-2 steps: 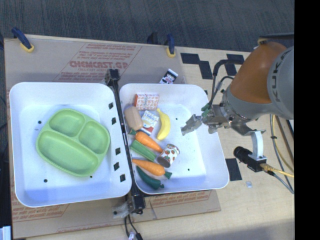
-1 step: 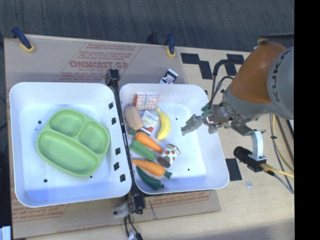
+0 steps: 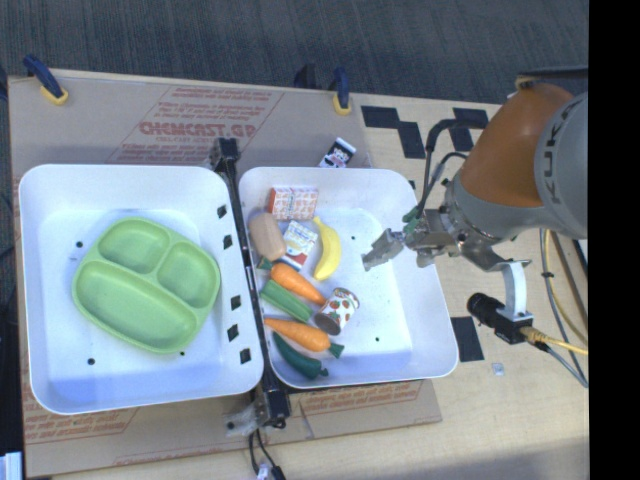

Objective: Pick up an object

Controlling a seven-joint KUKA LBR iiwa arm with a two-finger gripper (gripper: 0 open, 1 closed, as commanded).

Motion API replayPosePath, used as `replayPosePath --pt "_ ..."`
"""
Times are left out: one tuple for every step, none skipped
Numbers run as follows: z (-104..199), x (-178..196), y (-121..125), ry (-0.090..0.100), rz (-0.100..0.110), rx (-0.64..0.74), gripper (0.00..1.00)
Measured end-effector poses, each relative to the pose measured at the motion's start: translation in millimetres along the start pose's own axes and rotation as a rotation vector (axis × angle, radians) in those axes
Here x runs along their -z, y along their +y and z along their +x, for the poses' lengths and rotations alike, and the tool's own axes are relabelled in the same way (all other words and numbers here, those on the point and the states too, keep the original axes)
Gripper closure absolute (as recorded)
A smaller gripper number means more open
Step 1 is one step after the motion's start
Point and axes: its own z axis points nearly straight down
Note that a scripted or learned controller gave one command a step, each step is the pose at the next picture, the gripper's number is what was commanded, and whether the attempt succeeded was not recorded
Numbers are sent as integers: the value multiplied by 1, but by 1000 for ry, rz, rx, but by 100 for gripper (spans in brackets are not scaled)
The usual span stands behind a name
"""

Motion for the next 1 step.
replayPosePath --pt "0 0 0 0 0 0 0"
